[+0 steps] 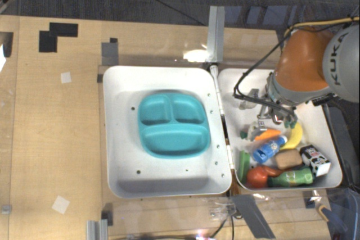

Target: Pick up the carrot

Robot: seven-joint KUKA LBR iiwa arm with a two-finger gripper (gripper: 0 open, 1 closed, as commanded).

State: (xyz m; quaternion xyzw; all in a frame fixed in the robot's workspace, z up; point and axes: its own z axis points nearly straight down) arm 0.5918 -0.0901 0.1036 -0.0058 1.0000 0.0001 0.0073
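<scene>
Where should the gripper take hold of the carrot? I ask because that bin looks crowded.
Probably the carrot is best gripped across its orange middle, from above. It lies flat, long axis roughly left-right, so fingers would close across its narrow width. The blue bottle sits close below it and the banana to its right, so the far side looks freer.

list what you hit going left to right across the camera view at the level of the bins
left bin → teal divided plate → right bin → green cucumber → carrot → banana → black-and-white carton
</scene>
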